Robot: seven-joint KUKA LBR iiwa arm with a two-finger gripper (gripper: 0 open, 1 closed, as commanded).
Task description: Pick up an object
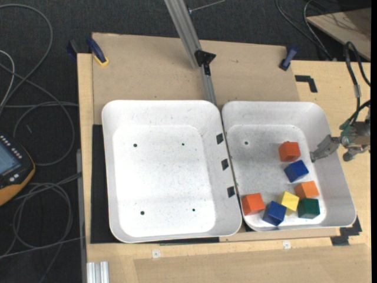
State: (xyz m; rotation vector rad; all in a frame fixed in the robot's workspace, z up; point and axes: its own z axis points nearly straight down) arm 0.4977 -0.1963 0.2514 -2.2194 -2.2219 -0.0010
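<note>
gripper [336, 144] apparently over right bin [330, 175], cubes [290, 202] clustered

The scene is lit evenly and fairly brightly from above, with no hard glare seen. The white bins [165, 114] left of the pincer [321, 149] are rendered near to overexposure, though their speckles and dark dots stay legible. Only soft, short shadows are cast by the cubes [288, 151] just beside the pincer. The dark floor [35, 40] far to its left is dim. Focus is moderate throughout; the pincer itself is slightly blurred. Straight bench [194, 264] edges are bent little.
</note>
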